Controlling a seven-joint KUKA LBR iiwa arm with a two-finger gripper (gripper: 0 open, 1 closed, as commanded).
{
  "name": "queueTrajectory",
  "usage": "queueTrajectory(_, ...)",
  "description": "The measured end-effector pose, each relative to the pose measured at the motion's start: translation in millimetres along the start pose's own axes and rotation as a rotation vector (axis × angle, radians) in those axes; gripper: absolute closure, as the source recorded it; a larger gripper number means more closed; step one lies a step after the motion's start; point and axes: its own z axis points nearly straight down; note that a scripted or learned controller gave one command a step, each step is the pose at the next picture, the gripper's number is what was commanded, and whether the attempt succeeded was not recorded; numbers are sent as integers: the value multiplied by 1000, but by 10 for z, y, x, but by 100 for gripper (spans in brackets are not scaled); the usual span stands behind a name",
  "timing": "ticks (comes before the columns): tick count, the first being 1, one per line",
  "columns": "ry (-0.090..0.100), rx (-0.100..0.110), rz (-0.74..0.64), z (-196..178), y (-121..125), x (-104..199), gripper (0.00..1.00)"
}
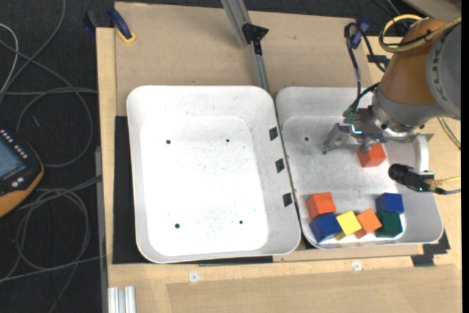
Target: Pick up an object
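Claw (pixel 343 141) hangs spread over the right bin (pixel 308 110), orange block (pixel 371 155) just beside it, not pinched.

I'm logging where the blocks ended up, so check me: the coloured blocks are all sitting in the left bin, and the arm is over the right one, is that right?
Not quite. The camera view shows the coloured blocks in the right bin, most of them clustered along its near edge, not in the left bin. The rest stands: the gripper is over the right bin, beside an orange block.
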Motion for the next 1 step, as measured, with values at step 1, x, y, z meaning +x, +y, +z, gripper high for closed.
queueTrajectory(1, -1, -7, -1, 143, 8, 8, 0)
